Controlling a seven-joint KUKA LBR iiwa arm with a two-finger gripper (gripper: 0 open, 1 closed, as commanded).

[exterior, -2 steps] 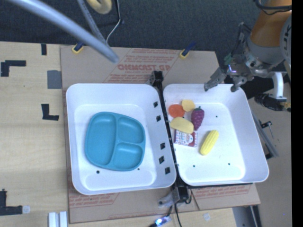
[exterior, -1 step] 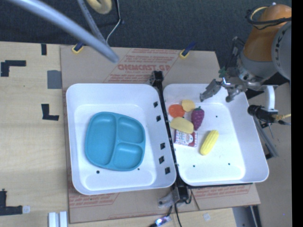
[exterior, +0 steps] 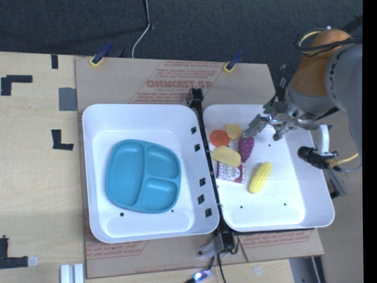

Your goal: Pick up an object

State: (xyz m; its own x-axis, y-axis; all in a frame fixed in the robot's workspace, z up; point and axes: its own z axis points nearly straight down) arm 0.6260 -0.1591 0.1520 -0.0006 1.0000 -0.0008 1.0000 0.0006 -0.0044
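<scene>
The right bin [exterior: 294, 208] holds a cluster of toy food at its left side: an orange round piece [exterior: 220, 138], a small yellow piece [exterior: 234, 131], a purple eggplant [exterior: 245, 148], a yellow oblong piece [exterior: 226, 155], a red and white packet [exterior: 230, 171] and a yellow corn cob [exterior: 260, 177]. My gripper [exterior: 264, 132] hangs over the bin's upper middle, just right of the eggplant and the small yellow piece. Its fingers stand open with nothing between them; the left fingertip [exterior: 252, 130] is close above the eggplant's top.
The left bin [exterior: 94, 122] holds a blue divided plate [exterior: 143, 175]. A black divider [exterior: 203, 152] runs between the bins. The arm's grey body and orange band [exterior: 318, 63] fill the upper right. Bare white floor lies in the right bin's lower half.
</scene>
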